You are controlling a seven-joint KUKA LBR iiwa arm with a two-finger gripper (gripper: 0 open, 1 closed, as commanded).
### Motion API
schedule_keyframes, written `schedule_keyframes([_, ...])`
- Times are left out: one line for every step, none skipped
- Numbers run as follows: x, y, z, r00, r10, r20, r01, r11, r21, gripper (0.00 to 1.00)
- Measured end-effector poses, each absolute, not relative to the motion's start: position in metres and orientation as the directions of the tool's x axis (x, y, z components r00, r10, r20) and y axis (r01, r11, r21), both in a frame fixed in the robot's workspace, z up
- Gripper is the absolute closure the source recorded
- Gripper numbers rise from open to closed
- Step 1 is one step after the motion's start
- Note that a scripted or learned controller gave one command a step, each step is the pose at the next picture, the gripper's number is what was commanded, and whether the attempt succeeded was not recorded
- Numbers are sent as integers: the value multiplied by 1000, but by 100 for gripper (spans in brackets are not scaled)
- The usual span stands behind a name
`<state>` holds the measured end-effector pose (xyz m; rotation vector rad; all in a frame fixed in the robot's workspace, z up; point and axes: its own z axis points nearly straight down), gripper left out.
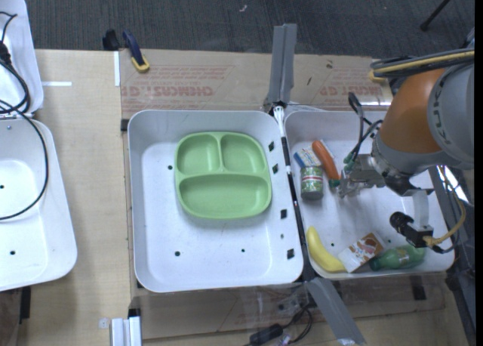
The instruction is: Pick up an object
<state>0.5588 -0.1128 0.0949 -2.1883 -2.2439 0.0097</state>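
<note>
Orange carrot (326, 159), small can (312, 182), blue packet (305, 158): right bin (355, 250), just beside fingers (344, 186) (open or closed: cannot tell). Banana (323, 252), carton (361, 251), green bottle (397, 258) nearer the camera. Step: approach. Next: centre over one item, descend.

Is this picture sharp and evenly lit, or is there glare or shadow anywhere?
In the camera view the light is soft and even: the green plate and banana look crisp, the left bin shows no harsh glare, the arm casts only a faint shadow in the right bin, and the gripper looks slightly soft.
</note>
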Motion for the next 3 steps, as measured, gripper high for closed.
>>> schedule_keyframes([559,-113,95,-26,1000,1,1000,26,-9,0])
schedule_keyframes([622,-142,89,90,996,-1,996,-90,-5,0])
schedule_keyframes([622,-142,95,85,996,-3,996,-85,-9,100])
